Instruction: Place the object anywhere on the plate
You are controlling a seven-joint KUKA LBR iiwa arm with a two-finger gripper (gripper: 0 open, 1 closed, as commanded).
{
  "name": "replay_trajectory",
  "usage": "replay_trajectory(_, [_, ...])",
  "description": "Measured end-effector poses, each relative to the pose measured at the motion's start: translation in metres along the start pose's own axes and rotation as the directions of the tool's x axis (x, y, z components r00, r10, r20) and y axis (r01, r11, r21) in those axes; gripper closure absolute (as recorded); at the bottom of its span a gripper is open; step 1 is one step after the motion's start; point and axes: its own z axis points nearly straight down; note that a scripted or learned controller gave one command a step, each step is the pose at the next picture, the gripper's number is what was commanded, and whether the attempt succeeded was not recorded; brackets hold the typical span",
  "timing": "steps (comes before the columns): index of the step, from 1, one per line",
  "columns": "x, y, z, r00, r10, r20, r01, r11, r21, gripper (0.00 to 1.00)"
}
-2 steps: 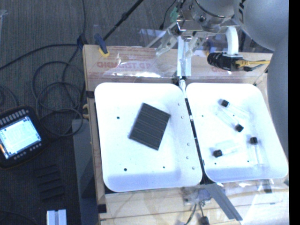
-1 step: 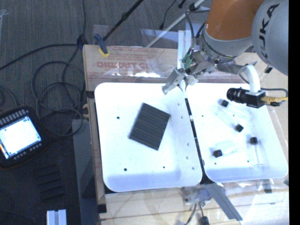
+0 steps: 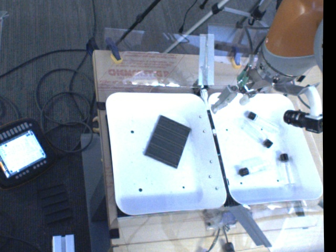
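A dark ribbed rectangular plate (image 3: 168, 141) lies tilted in the middle of the left bin (image 3: 126, 193). Several clear vials with black caps lie scattered in the right bin (image 3: 310, 190): one near the back (image 3: 257, 122), one in the middle (image 3: 267, 143), one at the front (image 3: 251, 167) and one to the right (image 3: 286, 167). My gripper (image 3: 222, 101) hangs over the back left corner of the right bin, close to the divide between the bins. It is apart from the vials and the plate.
The grey arm with its orange band (image 3: 296, 14) reaches in from the upper right, above the right bin's back edge. A black cylindrical part (image 3: 302, 119) juts over that bin's right side. A handheld screen (image 3: 21, 151) lies on the floor to the left.
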Motion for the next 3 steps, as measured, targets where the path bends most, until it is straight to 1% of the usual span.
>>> replay_trajectory(1, [0.071, 0.014, 0.036, 0.974, -0.224, -0.002, 0.224, 0.974, -0.001, 0.00])
replay_trajectory(2, [0.059, 0.051, 0.087, 0.968, -0.252, -0.001, 0.252, 0.968, -0.001, 0.00])
replay_trajectory(3, [0.140, 0.103, 0.084, 0.978, -0.207, -0.002, 0.207, 0.978, -0.001, 0.00])
